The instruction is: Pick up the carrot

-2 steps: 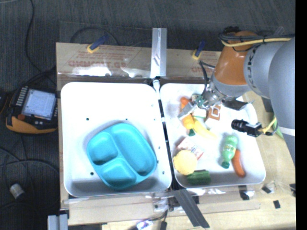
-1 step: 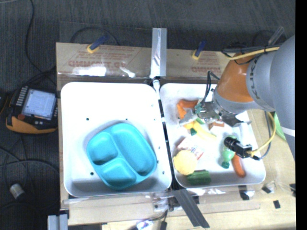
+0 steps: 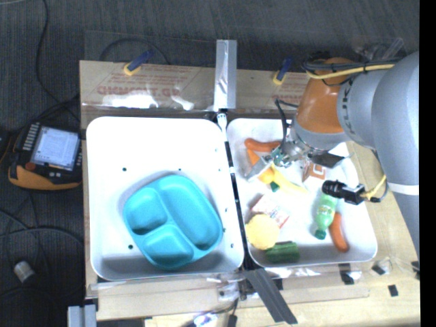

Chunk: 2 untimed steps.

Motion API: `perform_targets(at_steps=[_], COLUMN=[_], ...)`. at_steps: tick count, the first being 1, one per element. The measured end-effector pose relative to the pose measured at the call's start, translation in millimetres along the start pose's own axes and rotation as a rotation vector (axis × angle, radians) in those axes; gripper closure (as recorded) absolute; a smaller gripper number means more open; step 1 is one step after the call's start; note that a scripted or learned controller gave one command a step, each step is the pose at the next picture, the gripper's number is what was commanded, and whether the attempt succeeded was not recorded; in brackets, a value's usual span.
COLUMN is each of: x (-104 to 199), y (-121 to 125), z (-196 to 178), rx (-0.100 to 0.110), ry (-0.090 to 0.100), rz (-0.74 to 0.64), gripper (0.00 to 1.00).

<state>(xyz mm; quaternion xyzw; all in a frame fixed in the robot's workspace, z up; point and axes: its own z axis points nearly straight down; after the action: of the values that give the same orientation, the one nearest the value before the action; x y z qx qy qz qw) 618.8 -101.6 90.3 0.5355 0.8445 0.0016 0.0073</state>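
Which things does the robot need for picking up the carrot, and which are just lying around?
For the job:
carrot, at the right bin's far end
claw, right beside the carrot

Just lying around:
blue tray in the left bin
green bottle
yellow lemon
dark green vegetable
orange sausage-shaped piece

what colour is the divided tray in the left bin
Turquoise blue tray, seen in the camera view.
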Motion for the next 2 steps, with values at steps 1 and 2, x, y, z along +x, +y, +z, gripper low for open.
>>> perform_targets(at_steps=[1,2], x=[1.4,28.0], y=[1.4,7.7], z=[-10.3,-93.1], rx=[-0.002,0.015], ry=[0.004,0.008], rz=[0.000,0.297], gripper=[1.00,1.00])
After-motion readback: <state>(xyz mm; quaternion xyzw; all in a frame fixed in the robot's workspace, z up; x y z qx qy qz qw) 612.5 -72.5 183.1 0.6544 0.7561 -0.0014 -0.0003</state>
